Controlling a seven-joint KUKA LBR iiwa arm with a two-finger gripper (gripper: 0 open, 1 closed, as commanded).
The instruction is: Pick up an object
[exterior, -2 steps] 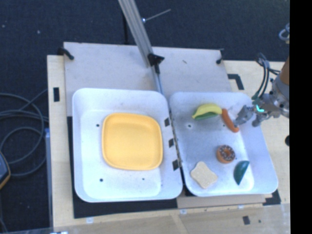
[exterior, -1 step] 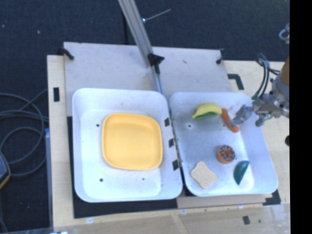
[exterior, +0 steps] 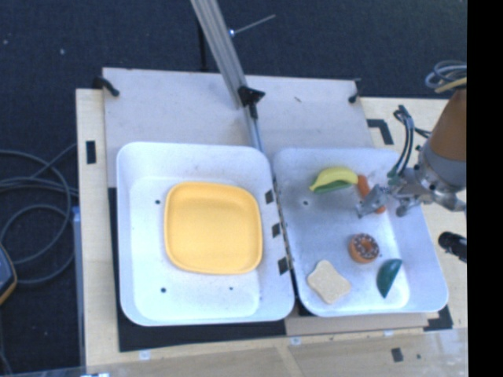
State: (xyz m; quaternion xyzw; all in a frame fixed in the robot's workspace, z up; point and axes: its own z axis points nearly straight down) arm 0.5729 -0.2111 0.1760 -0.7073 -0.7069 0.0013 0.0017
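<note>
The right bin (exterior: 409, 234) holds several small objects. A yellow-green banana (exterior: 333, 179) lies near its far side, with an orange carrot-like piece (exterior: 363, 185) just to its right. A brown round donut (exterior: 364, 248) sits in the middle, a tan bread slice (exterior: 328, 281) at the near left, and a dark green piece (exterior: 388, 276) at the near right. My gripper (exterior: 385, 200) hangs low over the bin's right part, right beside the orange piece and partly over its near end. No object is lifted.
The left bin (exterior: 141, 171) carries a square yellow plate (exterior: 212, 226). A slanted metal pole (exterior: 224, 45) rises from the bench behind the bins. The arm's orange band (exterior: 452, 128) and cables (exterior: 405, 144) stand over the right bin's far right corner.
</note>
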